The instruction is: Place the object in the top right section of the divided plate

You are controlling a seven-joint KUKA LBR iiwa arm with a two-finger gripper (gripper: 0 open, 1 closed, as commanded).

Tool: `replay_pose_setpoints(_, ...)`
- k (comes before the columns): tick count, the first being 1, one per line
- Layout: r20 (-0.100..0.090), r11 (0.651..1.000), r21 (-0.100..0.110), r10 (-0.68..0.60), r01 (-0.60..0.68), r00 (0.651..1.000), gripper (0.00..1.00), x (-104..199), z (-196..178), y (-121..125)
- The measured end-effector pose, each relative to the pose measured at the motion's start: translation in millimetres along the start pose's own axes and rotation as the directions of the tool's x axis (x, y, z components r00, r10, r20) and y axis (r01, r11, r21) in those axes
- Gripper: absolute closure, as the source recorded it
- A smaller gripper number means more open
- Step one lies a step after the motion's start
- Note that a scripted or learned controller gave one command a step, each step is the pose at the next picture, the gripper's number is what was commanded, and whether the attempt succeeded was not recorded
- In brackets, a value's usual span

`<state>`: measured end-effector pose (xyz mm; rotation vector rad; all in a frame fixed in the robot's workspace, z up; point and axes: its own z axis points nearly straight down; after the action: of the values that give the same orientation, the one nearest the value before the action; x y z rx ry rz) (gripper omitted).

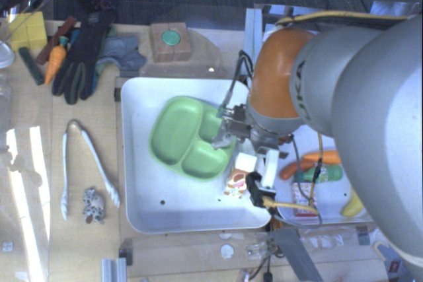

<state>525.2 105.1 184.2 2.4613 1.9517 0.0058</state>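
A green divided plate [177, 132] lies in the left white bin [142, 201]. It has one large section on the left and two smaller ones on the right. My gripper [226, 132] hangs over the plate's right edge, at the upper small section [210, 121], and hides part of it. The grey arm with its orange band [277, 76] covers the bin's right side. A small white, red and orange object [235, 183] lies on the bin floor just off the plate's lower right rim, below the gripper. Nothing shows between the gripper's tips.
The right bin [330, 208] holds an orange sausage-like piece [310, 162], a green item [324, 174], a yellow banana [353, 205] and a small packet [304, 195]. White tongs [86, 162], a spotted toy [94, 205], a black glove [82, 63] and a wooden block [170, 41] lie outside the bins.
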Motion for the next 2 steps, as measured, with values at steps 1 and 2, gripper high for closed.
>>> replay_pose_setpoints(1,-0.004,0.990,-0.011,-0.143,0.143,0.990,0.00,41.0,89.7,-40.5)
replay_pose_setpoints(2,-0.002,0.991,-0.010,-0.136,0.136,0.991,1.00,38.4,80.7,-38.9)
